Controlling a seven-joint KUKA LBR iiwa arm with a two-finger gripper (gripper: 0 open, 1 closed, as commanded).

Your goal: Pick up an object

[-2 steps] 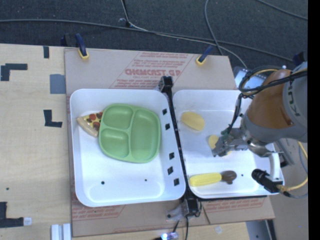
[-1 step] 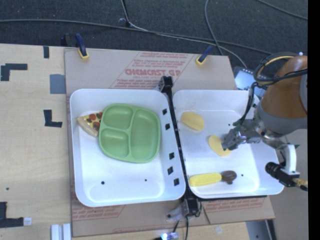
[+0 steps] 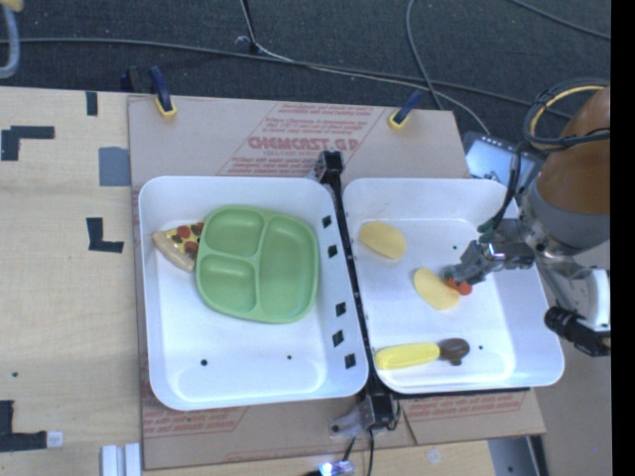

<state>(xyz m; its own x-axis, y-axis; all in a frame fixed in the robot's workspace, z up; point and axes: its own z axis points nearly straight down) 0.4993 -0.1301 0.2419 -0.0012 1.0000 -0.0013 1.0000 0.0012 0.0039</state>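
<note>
Two bins: side by side.
Gripper (image 3: 462, 278): reaching low into right bin (image 3: 496, 201), touching yellow piece (image 3: 435, 289) at its 3 o'clock; finger state cannot tell.
Progress: nothing lifted; grasping and raising remaining.

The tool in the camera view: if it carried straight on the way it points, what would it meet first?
Probably the yellow oval piece just beyond the tool, in the right bin, though depth is hard to judge.
</note>
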